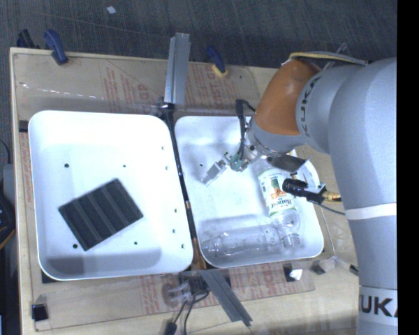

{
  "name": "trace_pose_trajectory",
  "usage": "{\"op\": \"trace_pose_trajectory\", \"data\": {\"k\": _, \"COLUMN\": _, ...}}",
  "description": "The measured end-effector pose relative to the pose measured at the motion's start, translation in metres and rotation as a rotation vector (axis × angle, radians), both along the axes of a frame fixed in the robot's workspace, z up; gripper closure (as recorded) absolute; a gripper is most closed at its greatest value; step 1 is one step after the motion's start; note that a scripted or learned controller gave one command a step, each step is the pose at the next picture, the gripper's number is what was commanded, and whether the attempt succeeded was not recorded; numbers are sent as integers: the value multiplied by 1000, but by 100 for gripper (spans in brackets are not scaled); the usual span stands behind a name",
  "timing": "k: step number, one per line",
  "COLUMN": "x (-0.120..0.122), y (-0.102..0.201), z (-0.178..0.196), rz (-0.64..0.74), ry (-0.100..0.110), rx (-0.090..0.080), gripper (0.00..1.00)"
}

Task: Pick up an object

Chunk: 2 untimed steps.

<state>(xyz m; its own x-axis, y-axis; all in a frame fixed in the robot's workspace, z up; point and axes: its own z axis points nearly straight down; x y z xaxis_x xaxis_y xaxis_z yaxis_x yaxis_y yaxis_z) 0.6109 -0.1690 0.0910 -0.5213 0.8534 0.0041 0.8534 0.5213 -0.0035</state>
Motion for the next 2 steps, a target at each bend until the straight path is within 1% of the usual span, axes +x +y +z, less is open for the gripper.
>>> {"op": "trace_pose_trajectory", "data": {"k": 1, "x": -40, "y": -34, "z": 61, "rz": -301, "ry": -4, "rx": -3, "gripper": 0}}
{"op": "trace_pose_trajectory", "data": {"k": 2, "x": -67, "y": -40, "z": 81, "rz": -245, "ry": -2, "rx": -1, "gripper": 0}}
